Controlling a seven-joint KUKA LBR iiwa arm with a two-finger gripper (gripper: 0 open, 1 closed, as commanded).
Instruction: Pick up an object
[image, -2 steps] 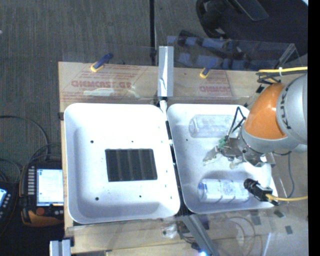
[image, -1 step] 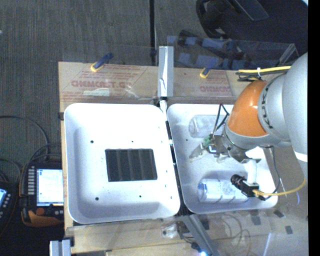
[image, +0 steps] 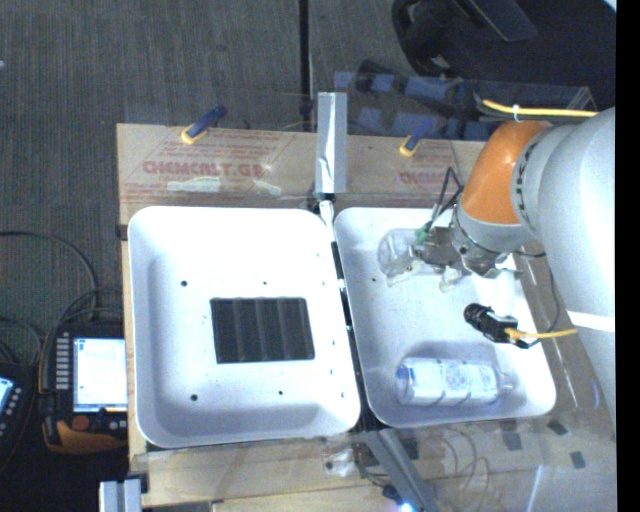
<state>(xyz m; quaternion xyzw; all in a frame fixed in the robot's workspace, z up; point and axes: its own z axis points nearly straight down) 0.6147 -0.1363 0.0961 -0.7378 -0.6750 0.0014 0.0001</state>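
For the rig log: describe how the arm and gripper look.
Bulky pale grey arm with smooth rounded links and a glossy orange band above the wrist. Thin dark wires run down to the small grey metal gripper.

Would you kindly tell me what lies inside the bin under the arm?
A clear bottle lies at the front, something transparent by the tool; the arm hides the far corner.

Bright, even overhead light washes out the left bin (image: 170, 250) and right bin (image: 385, 330) at centre (wall shadows are faint); the upper left is dim. Everything looks soft, and the arm (image: 590, 200) at right seems overexposed.
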